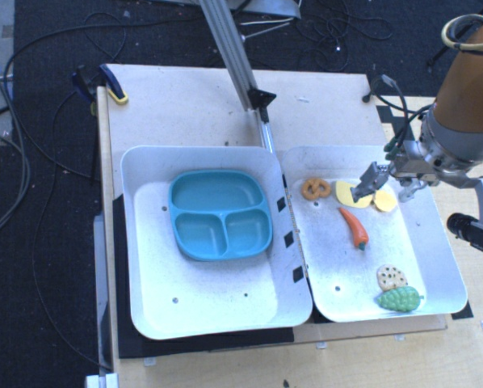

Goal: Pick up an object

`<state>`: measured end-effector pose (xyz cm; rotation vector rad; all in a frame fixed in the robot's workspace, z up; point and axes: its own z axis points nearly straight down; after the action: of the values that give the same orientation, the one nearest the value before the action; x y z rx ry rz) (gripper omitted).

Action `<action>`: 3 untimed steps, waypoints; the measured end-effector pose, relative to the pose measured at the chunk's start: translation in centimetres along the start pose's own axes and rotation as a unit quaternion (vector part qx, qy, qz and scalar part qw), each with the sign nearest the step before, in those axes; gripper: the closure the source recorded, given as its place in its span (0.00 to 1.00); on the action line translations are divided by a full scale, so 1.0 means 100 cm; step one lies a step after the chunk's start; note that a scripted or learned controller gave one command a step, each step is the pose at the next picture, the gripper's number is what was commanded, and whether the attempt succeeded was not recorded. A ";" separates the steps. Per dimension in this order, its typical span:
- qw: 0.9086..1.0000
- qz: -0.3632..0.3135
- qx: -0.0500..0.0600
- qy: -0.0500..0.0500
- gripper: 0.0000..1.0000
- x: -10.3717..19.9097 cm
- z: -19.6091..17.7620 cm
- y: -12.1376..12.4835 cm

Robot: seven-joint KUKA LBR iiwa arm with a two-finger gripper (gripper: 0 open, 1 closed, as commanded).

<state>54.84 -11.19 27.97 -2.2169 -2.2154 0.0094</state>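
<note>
The right bin [435, 249] holds several small items. A brown pretzel [315, 188] lies near its back left. A yellow piece [384, 202] lies beside it to the right, partly hidden under my gripper [366, 187]. A red-orange pepper [354, 226] lies in the middle. A chocolate-chip cookie [391, 277] and a green bumpy item [400, 299] sit at the front right. My gripper reaches in from the right and hangs low over the yellow piece, just right of the pretzel. Nothing is seen lifted.
The left bin [144, 281] bears a blue divided tray [221, 214]. A slanted metal pole [233, 47] rises behind the bins. The arm's grey and orange body [468, 95] stands over the right bin's back right corner. Cables lie on the dark floor around the bench.
</note>
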 end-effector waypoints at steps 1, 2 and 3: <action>1.000 -0.001 -0.004 -0.001 0.00 0.000 -0.005 0.002; 1.000 0.001 -0.002 0.000 0.00 -0.010 0.051 -0.001; 1.000 0.000 -0.001 0.000 0.00 -0.012 0.115 -0.005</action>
<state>54.22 -12.35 16.51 -2.2189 -2.2152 0.0071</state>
